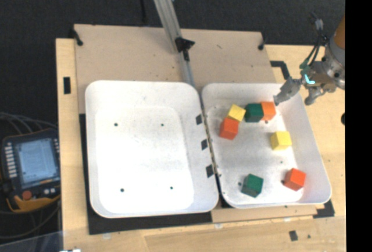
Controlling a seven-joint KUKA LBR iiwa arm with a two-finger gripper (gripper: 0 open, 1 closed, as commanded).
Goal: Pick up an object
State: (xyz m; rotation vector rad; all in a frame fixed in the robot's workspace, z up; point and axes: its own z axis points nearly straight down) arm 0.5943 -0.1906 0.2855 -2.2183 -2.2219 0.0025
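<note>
1. I had the claw (297,92) hanging at the upper right rim of the right bin (317,160), coming in from the right side of the view.
2. Its two grey fingers (286,91) stood well spread, one reaching left over the bin's rim, the other back toward the wrist, and I saw nothing between them.
3. Taking the right bin as my landmark, every block lay inside it. In its upper part sat a row of three touching blocks: a yellow block (236,112), a green block (253,112) and an orange block (268,110).
4. That orange block was the nearest thing to the claw, just below and left of the leftward finger; I could not tell whether they touched.
5. A second orange block (229,127) sat just under the yellow one, near the bin's left wall.
6. A second yellow block (281,139) lay alone around the bin's middle, toward the right.
7. Along the bin's lower edge I saw another green block (252,184) and, in the lower right corner, one more orange block (294,178).
8. To the left of the right bin, edge to edge with it, sat the left bin (99,146) on the same surface (133,47).
9. A metal pole (165,6) rose slantwise from behind the join of the two bins.
</note>
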